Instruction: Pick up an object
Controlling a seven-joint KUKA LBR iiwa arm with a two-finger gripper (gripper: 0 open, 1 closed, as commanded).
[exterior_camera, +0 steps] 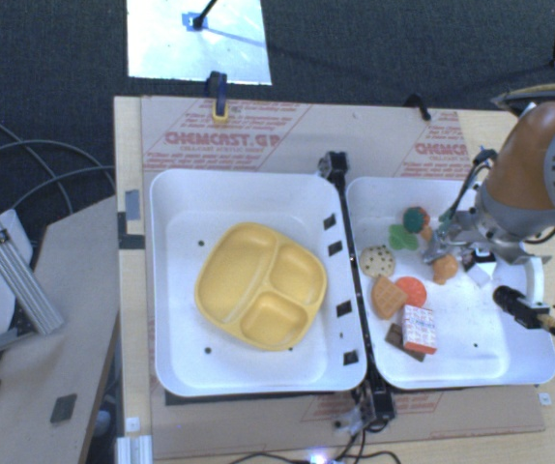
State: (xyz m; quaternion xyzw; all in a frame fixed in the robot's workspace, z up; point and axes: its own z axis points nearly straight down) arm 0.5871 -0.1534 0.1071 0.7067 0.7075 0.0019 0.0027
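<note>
The gripper is down in the right bin, and from here I cannot tell whether its fingers are apart or closed; the metal parts blur together. Just beside it, on its right, lies a small orange-tan toy food piece, close to touching the gripper, though nothing clearly sits between the fingers. A round green and red toy and a green leafy piece sit to the gripper's left. Lower down come a speckled cookie, a tan wedge, a red-orange disc and a small red and white box resting on a dark brown block. The grey arm with its orange band comes in from the right. The left bin holds a yellow divided tray, lying tilted at an angle.
</note>
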